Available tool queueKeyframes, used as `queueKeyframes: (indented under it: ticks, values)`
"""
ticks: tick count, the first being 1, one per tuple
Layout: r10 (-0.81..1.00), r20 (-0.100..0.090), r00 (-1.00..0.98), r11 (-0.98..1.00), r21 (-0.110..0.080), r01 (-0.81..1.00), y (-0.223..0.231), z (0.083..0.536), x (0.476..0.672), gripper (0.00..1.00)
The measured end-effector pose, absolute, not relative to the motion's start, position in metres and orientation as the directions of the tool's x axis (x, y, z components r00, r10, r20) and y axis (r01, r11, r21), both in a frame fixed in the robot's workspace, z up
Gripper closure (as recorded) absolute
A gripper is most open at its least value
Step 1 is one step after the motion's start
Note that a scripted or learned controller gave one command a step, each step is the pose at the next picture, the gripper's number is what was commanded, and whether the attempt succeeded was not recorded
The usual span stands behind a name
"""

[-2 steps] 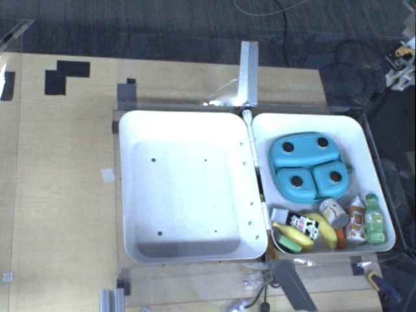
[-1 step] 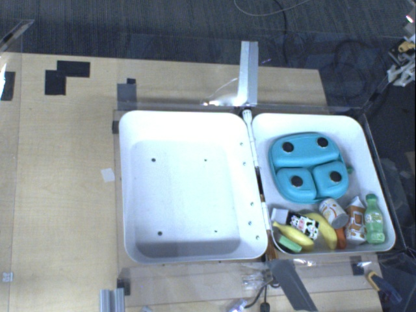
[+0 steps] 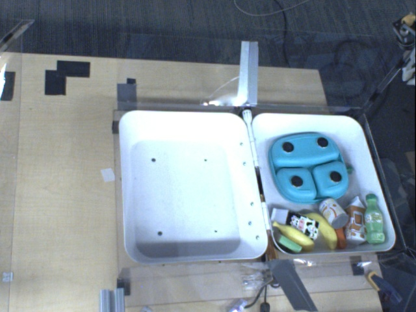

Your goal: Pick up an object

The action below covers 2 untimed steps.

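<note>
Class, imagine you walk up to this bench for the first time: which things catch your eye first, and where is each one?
The big blue three-part container stands out, filling the far half of the right bin. Next comes the bright clutter along that bin's near edge: a yellow banana, a green bottle in the near right corner and small packets between. The left bin is a plain white expanse beside it.

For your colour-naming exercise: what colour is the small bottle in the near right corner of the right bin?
Green: the bottle shows best in the camera view, beside the bin's right wall.
</note>
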State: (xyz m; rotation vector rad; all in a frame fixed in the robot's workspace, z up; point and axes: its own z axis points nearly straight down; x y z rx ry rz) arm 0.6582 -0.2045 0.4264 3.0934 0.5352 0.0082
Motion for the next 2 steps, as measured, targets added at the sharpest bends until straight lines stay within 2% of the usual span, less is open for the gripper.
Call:
queueKeyframes:
  ticks: [1,2]
  values:
    - [0.345,0.008,0.939,-0.939,0.006,0.345,-0.2019,0.4377,0.6598,1.00]
    - [0.265,0.005,0.964,-0.964,0.002,0.265,-0.2033,0.4322,0.6627,1.00]
